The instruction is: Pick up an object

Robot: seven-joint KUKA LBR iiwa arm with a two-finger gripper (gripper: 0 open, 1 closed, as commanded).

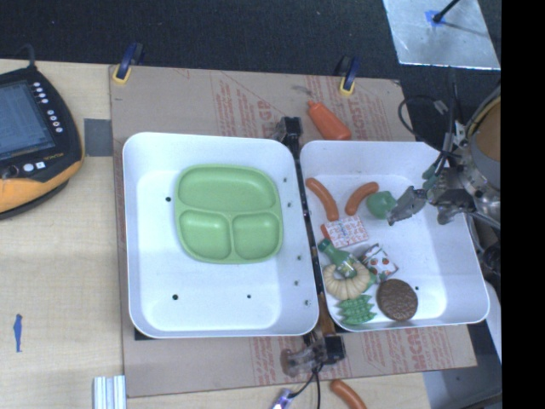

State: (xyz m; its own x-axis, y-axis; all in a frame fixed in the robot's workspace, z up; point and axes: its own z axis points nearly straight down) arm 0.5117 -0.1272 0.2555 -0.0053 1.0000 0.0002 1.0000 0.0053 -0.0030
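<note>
Looking at the right bin [456, 254], you see the jaws [423, 203] spread wide and holding nothing, hovering at right of center, just beside a green toy [381, 202]; other toy foods cluster toward the bin's lower left; left bin [145, 228] holds a green plate [228, 213].

green tray [228, 213], white bins [136, 228], brown cookie [397, 300]

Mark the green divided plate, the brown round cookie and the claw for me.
green divided plate [228, 212]: camera view, centre ridge.
brown round cookie [398, 300]: camera view, middle of top face.
claw [423, 204]: camera view, midway between fingertips.
</note>
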